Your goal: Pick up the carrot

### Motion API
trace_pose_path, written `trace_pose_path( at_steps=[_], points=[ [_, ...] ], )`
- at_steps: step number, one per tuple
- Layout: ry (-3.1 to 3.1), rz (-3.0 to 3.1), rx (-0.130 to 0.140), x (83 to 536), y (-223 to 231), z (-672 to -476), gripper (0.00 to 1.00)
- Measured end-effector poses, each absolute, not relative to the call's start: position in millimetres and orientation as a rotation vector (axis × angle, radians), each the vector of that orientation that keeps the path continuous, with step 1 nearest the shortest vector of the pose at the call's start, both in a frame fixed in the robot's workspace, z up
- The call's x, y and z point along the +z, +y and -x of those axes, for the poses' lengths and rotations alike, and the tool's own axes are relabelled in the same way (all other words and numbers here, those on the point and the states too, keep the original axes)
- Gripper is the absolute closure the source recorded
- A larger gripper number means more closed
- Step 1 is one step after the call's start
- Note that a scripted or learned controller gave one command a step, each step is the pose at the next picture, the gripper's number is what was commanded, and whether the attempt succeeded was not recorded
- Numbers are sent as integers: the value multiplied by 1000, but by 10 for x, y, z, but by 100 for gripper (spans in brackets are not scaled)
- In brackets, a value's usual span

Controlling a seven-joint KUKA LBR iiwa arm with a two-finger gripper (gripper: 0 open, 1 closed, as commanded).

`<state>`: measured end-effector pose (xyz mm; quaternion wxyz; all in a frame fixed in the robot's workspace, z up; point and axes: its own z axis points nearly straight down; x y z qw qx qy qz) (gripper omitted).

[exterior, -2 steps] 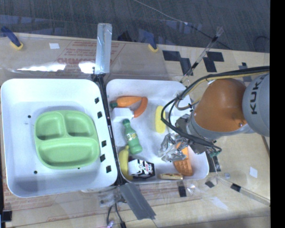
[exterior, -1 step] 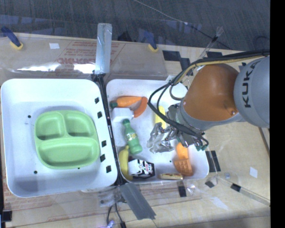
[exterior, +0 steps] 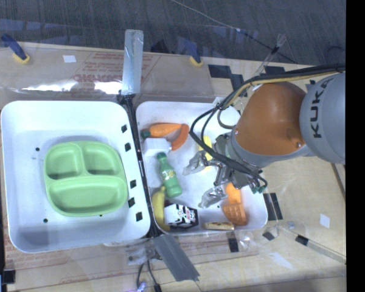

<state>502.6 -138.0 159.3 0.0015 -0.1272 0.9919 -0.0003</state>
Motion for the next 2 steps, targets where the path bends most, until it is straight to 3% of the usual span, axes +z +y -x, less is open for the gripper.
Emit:
trace_pose_path(
  at_steps=[1,2],
  points=[
    [3135,196,0,919,-2065,-5068,0],
    [3136,135,1,920,-2083,-4825,0]
  ],
)
